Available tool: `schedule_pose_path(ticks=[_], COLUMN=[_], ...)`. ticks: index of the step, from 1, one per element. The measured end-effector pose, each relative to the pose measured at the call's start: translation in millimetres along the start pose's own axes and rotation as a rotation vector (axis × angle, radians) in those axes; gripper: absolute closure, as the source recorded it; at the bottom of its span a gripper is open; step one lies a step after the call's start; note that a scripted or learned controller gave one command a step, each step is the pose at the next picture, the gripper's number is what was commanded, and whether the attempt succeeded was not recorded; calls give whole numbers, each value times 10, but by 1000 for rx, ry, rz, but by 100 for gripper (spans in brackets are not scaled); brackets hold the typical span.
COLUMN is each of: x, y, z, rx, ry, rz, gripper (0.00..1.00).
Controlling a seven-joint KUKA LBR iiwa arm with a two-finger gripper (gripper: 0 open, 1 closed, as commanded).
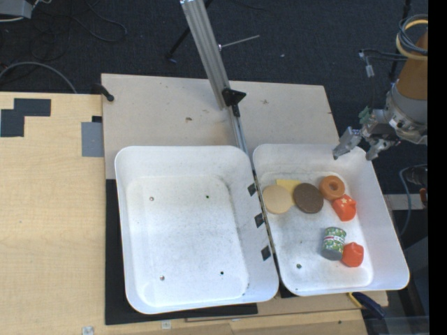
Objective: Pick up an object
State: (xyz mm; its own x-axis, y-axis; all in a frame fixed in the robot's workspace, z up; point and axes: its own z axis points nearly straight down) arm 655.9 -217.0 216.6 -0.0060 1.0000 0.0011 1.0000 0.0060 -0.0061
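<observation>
White bin [391, 257] rim beneath gripper [355, 146]

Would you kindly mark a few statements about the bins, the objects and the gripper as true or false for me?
1. All the loose objects lie in the right bin. True.
2. The gripper is holding the doughnut. False: the gripper hangs above the bin's far right corner, apart from the doughnut, with its fingers open and nothing between them.
3. The brown disc sits between the tan disc and the doughnut. True.
4. The small can stands in the left bin. False: it lies in the right bin, beside a red piece.
5. A slanted metal rail rises behind the bins. True.
</observation>
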Motion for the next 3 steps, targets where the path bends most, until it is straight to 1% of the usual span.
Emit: schedule_pose_path(ticks=[2, 3], x=[-31, -30], y=[31, 46], z=[884, 748], rx=[0, -5], ry=[0, -2], rz=[-1, -4], gripper=[0, 100])
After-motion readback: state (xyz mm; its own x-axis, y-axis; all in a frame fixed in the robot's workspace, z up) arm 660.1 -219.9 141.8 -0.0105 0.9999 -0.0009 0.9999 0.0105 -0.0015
